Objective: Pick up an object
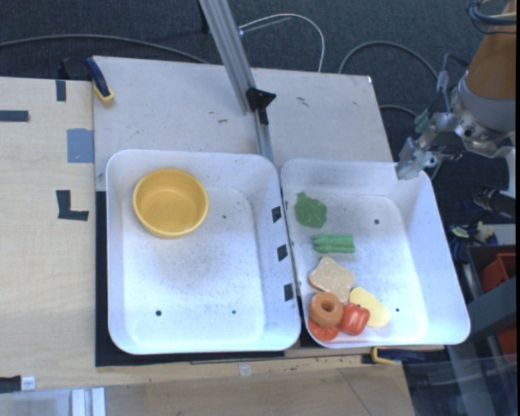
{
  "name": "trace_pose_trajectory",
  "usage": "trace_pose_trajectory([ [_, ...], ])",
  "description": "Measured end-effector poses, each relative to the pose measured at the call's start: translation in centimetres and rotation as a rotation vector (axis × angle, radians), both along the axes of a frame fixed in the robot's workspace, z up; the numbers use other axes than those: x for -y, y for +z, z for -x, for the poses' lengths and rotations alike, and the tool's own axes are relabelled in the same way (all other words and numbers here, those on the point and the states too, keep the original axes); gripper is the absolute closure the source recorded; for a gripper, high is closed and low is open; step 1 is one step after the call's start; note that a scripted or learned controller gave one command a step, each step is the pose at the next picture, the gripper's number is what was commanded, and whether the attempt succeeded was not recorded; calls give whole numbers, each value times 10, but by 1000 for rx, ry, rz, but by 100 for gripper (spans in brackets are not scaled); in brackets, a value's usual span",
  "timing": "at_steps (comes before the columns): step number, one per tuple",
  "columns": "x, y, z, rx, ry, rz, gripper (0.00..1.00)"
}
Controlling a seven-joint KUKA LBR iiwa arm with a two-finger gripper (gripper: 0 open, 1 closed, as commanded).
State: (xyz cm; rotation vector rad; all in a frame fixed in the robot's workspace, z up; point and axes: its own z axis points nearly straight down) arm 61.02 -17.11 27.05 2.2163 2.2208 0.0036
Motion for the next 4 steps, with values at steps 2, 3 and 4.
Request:
trace_pose_trajectory([
  [2,-114,-6,-2,-6,6,-3,100],
  [3,-173,-24,3,-8,5,-3,100],
  [4,-236,-36,8,-8,6,-3,100],
])
